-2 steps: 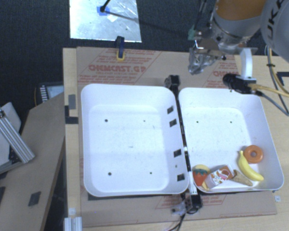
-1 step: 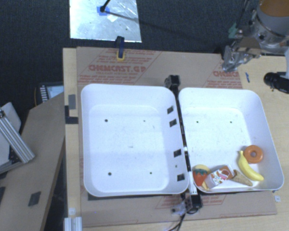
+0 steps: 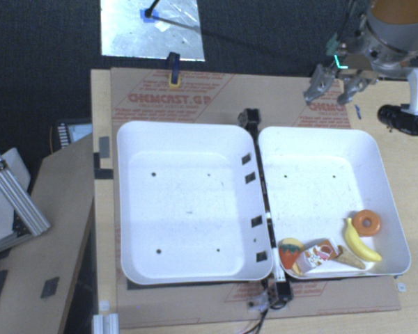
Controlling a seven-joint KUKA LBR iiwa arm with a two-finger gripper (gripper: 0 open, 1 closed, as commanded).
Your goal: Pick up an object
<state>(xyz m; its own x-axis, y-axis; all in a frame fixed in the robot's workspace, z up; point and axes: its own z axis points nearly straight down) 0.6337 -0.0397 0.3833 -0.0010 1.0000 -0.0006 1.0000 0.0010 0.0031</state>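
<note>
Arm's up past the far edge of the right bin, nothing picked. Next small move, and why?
Probably bring the gripper toward the near right corner of the right bin and stop above the banana. The fingers look open with nothing between them, and everything lies clustered in that corner: banana, orange ring, small carton, so the gripper is far from any target.

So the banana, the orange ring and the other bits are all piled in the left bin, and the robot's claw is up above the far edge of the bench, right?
Not quite: the camera view shows the banana, orange ring and other bits in the right bin, at its near edge. The gripper is indeed above the bench's far edge.
</note>
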